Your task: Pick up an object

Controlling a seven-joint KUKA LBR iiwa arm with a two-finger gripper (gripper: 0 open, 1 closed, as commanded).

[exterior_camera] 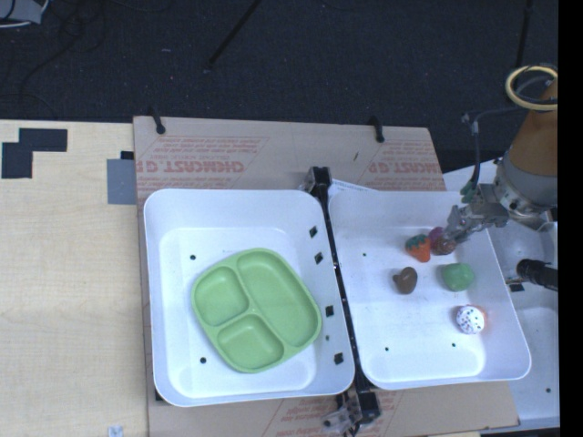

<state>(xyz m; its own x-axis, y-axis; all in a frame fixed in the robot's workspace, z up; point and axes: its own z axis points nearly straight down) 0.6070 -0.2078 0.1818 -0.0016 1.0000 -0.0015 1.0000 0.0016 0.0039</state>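
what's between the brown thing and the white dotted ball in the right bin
Nothing. In the camera view the stretch of bin floor between the brown object and the dotted ball is bare; the green lump sits above that line.

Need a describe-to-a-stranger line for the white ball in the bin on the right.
Start at the right-hand white bin, the one without the green plate. Look toward its near right corner, below the pale green lump. The white ball there is the only white, dark-speckled piece; the other objects are brown, green or orange.

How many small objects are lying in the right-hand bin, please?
4: an orange-and-green toy by the tool, a brown piece, a green lump, a white dotted ball. The tool may hide another.
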